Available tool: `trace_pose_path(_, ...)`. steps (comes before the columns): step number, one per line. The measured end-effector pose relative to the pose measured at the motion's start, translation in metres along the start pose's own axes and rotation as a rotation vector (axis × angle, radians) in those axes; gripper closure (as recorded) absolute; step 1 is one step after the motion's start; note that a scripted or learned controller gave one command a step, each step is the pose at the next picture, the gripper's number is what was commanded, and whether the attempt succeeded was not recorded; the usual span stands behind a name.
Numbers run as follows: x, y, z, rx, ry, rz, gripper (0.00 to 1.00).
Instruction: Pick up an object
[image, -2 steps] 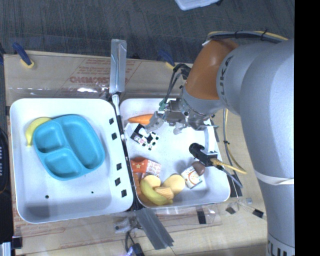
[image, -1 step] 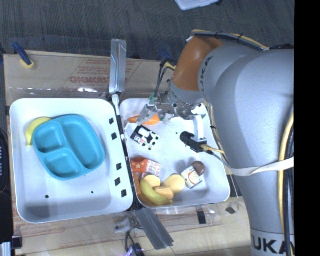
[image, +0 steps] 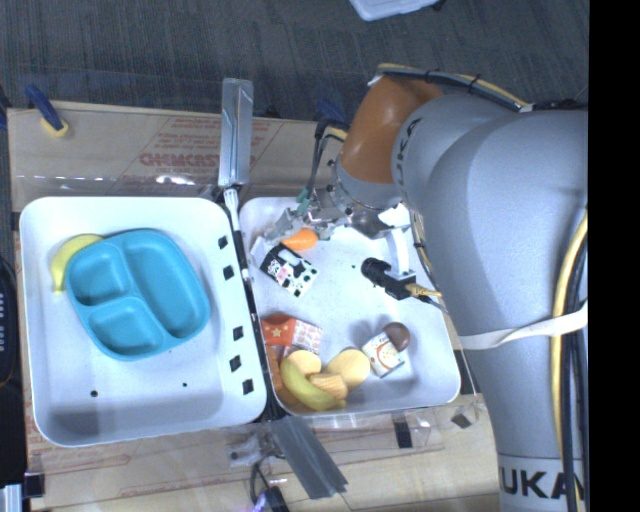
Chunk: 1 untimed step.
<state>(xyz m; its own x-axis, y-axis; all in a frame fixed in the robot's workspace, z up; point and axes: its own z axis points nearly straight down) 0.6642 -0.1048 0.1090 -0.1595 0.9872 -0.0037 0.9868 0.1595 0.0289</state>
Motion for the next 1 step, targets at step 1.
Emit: trace_pose_path(1, 0.0063, 0.0014, 0.0015, 0.004, -0.004, -0.005, 0.00)
